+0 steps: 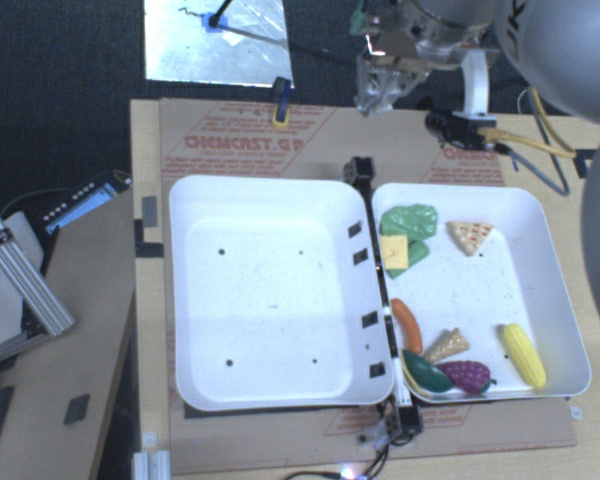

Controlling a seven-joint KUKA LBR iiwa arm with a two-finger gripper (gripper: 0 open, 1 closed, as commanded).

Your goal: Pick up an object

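Pincer (380, 96) hangs high, can't tell its state, with the corn (524, 355) far below and crowded toys risking a glancing miss.

Even, bright overhead light washes the two white bins (270, 298) nearly featureless, with soft shadows along their rims. The foil sheet (217, 26) glares, and the whole view is slightly soft and grainy.

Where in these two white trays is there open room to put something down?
The left bin is bare floor, wall to wall. In the right bin a free patch lies between the pizza slice, carrot and corn. Its divider side and near-left corner are crowded.
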